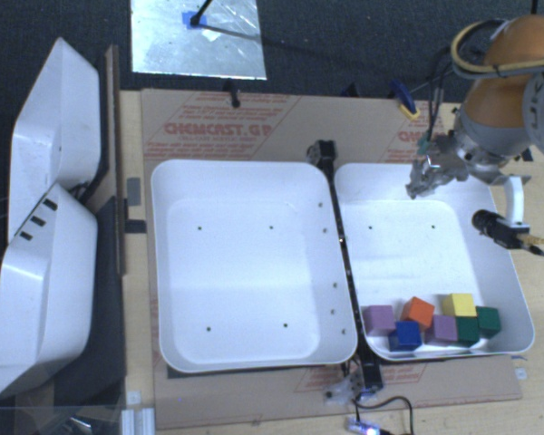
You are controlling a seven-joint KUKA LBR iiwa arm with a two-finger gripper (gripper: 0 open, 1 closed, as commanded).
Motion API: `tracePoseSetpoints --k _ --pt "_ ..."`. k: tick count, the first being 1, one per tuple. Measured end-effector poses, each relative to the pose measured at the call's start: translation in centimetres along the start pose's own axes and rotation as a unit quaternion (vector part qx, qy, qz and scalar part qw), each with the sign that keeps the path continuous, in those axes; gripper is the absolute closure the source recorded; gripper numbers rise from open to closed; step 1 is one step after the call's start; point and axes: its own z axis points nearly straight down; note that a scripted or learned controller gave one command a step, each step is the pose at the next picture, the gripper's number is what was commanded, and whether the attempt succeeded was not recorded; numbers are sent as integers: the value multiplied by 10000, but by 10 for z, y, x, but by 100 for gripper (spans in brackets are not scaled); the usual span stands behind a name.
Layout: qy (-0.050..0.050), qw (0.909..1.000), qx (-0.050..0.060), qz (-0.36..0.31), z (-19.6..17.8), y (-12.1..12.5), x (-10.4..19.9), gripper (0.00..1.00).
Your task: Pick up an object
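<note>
Several small blocks lie bunched along the near edge of the right bin (490,270): a purple block (378,319), a blue block (405,335), an orange block (419,312), a yellow block (461,304), a second purple block (445,328) and a green block (479,323). My gripper (423,181) hangs over the far edge of the right bin, well away from the blocks. Nothing shows between its fingers.
The left bin (163,270) lies beside the right one, with a black divider clamp (324,151) between them at the far side. A black cylinder (495,228) juts over the right bin's right rim. White housings (45,243) stand at the far left.
</note>
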Motion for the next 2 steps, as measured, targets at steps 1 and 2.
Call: tracePoseSetpoints --k 1,2 --pt "4 10000 28 -1 -6 0 0 100" --pt "9 10000 29 -17 -5 -10 42 100"
